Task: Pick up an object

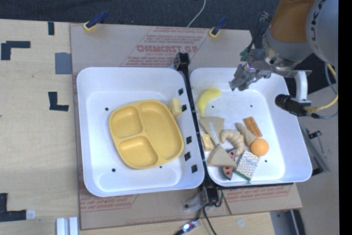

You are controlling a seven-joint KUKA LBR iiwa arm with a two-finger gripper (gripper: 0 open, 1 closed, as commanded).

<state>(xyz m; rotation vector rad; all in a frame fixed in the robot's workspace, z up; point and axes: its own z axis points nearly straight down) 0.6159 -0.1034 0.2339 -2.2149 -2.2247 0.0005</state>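
We see the end effector (241,81) poised over the far part of the right bin (286,140), near its back wall. Its fingers point down and toward the left, and from this angle we cannot tell whether they are spread or pressed together; nothing shows between them. The grey arm (308,8) with its orange band enters from the right.

The loose objects lie clustered along the right bin's left and near side, apart from the end effector. A yellow banana-like piece (208,99) sits closest, just left of and below the fingers. Nearer the front we make out an orange ball (259,147), an orange-brown stick (252,127) just above it, a pale knobbly piece (233,139), and a checkered packet (247,164); the small items beneath them are too jumbled to name, perhaps toy food.

In the left bin (88,135) a yellow divided plate (146,134) lies flat. Both bins rest on a cardboard sheet (159,47) on the worktop (33,135).
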